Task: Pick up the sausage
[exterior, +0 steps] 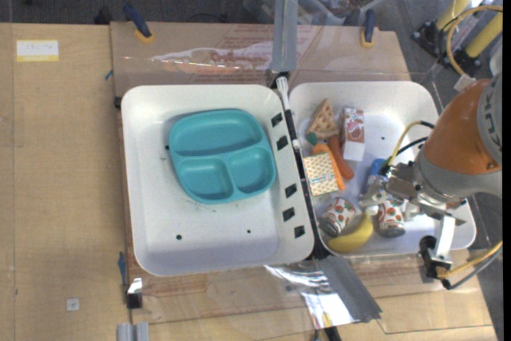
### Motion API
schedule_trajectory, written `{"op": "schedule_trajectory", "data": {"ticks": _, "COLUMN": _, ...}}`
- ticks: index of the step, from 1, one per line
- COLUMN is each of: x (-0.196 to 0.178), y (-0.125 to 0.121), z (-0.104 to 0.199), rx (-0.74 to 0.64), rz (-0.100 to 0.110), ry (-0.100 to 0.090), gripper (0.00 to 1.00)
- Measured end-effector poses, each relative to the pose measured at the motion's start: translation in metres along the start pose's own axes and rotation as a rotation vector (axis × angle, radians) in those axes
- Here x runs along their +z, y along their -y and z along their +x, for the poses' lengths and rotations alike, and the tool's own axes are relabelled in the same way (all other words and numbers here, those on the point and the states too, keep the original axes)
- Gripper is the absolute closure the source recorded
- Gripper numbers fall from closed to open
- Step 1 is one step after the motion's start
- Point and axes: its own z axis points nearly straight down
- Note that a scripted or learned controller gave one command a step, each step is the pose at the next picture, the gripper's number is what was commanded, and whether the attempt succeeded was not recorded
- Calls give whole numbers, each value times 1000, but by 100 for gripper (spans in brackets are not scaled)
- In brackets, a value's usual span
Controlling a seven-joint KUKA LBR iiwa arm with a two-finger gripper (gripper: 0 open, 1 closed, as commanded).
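Nearest you, the hand (389,200) sits low in the right bin (415,96) beside the banana (352,236); you cannot tell how it is set. Farther back the sausage (338,159) lies ungrasped by the cracker (322,173), so picking remains.

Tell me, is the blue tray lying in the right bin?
No, the blue tray lies in the left bin; the right bin holds the toy foods.
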Motion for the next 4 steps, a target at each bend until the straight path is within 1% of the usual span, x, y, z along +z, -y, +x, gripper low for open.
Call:
{"op": "schedule_trajectory", "data": {"ticks": 1, "x": 17, "y": -78, "z": 61, "rx": 139, "rz": -9, "ry": -1, "gripper": 0}}
{"op": "schedule_trajectory", "data": {"ticks": 2, "x": -32, "y": -184, "z": -19, "rx": 159, "rz": -3, "ry": -7, "gripper": 0}}
{"op": "schedule_trajectory", "data": {"ticks": 3, "x": 15, "y": -194, "z": -7, "rx": 110, "rz": -1, "ry": -19, "gripper": 0}}
{"op": "schedule_trajectory", "data": {"ticks": 4, "x": 14, "y": -192, "z": -5, "rx": 113, "rz": -6, "ry": -14, "gripper": 0}}
